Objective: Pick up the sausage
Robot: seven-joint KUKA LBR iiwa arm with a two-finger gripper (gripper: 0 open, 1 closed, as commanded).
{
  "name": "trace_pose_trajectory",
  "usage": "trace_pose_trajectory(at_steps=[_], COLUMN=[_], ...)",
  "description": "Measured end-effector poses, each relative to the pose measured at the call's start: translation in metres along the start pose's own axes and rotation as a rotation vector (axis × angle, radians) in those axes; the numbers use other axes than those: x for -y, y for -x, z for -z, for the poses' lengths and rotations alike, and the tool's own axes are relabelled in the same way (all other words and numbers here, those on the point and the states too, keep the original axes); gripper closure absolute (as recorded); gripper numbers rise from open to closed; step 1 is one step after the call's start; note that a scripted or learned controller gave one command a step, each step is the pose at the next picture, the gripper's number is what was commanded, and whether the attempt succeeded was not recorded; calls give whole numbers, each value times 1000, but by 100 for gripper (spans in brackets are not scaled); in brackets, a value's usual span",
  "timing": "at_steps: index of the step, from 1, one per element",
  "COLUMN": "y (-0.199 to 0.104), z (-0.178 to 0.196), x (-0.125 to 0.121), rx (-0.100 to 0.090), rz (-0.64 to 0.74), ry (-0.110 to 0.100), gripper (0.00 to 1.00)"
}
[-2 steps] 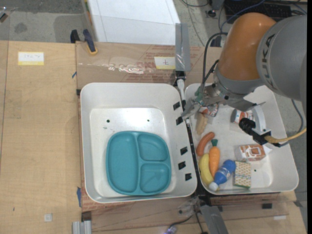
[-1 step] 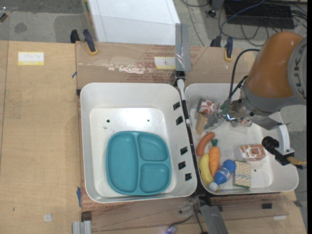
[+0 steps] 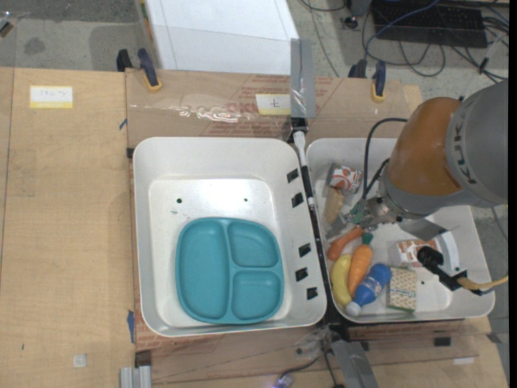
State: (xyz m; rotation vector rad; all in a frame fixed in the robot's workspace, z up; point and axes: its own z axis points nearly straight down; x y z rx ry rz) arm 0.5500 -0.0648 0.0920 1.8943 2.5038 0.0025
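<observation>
Grey gripper [image 3: 362, 214] hangs low among the right bin [image 3: 477, 301] clutter; its grip cannot be judged, and no sausage is lifted yet.

My own arm [image 3: 452, 156] runs out of the picture's right edge, and its bulk covers much of the right bin [image 3: 477, 307], including that bin's far right corner. My claw [image 3: 361, 214] sits half under my wrist, so I cannot tell how it stands. Beneath it a pale wrapped item [image 3: 334, 204] near the bin's left wall is partly hidden; I cannot name it. I cannot pick out the sausage.
</observation>
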Motion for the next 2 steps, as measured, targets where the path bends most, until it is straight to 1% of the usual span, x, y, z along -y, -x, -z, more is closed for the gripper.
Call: trace_pose_trajectory(at_steps=[1,2], y=[3,3], z=[10,10], x=[1,1], rx=[0,0], rz=[-8,-7], ry=[2,2], gripper=[100,0])
